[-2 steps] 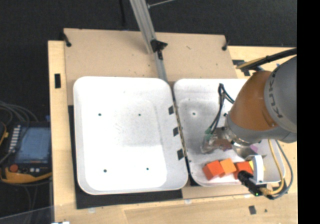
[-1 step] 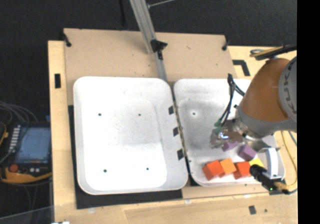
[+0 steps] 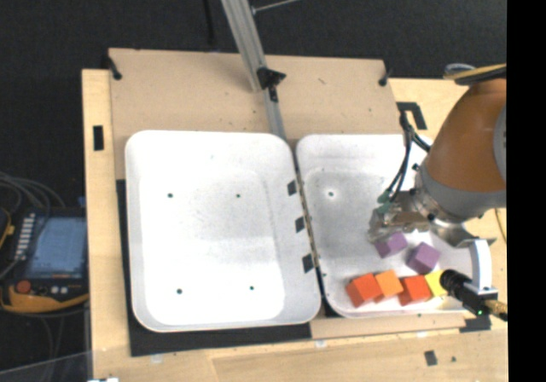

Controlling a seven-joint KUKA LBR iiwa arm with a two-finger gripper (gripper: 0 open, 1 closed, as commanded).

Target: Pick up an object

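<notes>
While the two-finger gripper (image 3: 394,225) is lowered over the right white bin's (image 3: 341,167) right edge, touching a small purple block (image 3: 392,243), its opening cannot be told; other coloured blocks (image 3: 388,286) are gathered along the near edge.

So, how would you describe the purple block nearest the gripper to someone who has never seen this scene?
Look in the right bin, toward its near right corner, where small blocks cluster. The purple block lies just below the gripper. Unlike the other purple block to its right, it sits directly under the arm's tip, above the orange blocks.
</notes>
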